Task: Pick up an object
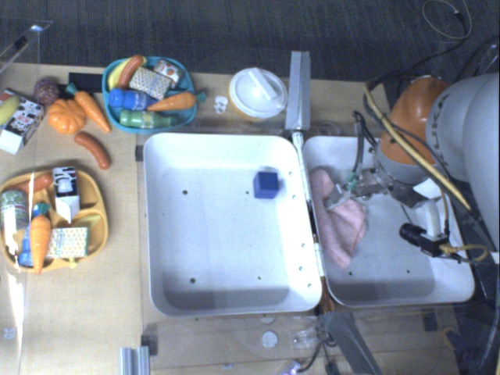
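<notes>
Camera view: gripper (341, 196) reaches low onto pink cloth (341, 221); finger state seemingly unreadable.

arm reaches left, claw (341, 196) lowered.

Even, bright light; soft focus.

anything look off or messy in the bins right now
Mostly tidy. The pink cloth lies crumpled against the left wall of the right bin, with the gripper down at its top edge. The blue block sits alone in the left bin. Nothing looks spilled or broken.
</notes>
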Available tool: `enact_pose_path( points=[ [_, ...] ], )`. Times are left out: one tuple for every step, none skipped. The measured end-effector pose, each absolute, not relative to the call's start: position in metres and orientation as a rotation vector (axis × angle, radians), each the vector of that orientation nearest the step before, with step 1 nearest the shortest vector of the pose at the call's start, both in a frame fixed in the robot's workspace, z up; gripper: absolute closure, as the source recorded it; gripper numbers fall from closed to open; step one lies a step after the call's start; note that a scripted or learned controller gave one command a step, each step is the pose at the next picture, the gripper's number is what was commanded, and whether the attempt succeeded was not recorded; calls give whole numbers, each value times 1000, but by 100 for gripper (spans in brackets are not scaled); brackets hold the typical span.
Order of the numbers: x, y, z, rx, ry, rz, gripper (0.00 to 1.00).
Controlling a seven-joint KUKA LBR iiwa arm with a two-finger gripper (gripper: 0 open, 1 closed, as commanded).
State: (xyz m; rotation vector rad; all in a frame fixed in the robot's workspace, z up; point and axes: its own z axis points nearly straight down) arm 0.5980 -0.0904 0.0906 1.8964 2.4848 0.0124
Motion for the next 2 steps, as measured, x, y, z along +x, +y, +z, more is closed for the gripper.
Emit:
enact_pose_path(
  points=[
    [600, -88, 103, 1889, 2488, 18, 100],
    [600, -89, 103, 1889, 2487, 18, 0]
  ],
)
